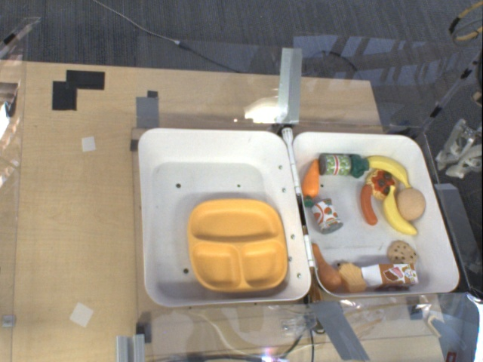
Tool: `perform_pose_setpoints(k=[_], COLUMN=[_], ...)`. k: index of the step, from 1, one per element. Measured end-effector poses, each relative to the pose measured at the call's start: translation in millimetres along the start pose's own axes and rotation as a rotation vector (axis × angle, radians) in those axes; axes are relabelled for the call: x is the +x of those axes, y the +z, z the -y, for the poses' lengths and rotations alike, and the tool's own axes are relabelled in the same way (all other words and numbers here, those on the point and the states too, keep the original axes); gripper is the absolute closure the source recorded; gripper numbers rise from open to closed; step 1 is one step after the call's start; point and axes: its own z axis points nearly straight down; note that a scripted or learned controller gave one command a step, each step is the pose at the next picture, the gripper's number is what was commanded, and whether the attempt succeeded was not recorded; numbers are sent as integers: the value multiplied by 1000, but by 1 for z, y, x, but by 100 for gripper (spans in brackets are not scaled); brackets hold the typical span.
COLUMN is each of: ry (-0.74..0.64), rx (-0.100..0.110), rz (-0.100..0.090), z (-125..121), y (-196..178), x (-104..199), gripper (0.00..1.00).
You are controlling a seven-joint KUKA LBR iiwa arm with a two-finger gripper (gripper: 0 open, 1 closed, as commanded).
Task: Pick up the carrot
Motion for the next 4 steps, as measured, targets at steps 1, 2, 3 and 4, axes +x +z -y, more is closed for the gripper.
perform_pose_setpoints(k=[1,2,3,4], ry=[-395,-277,-804,-547], rx=[-16,-3,-19,1], rz=[-2,0,0,2], z=[-4,105,50,96], y=[185,95,244,16], x=[3,-18,30,-23], gripper=[100,100,100,100])
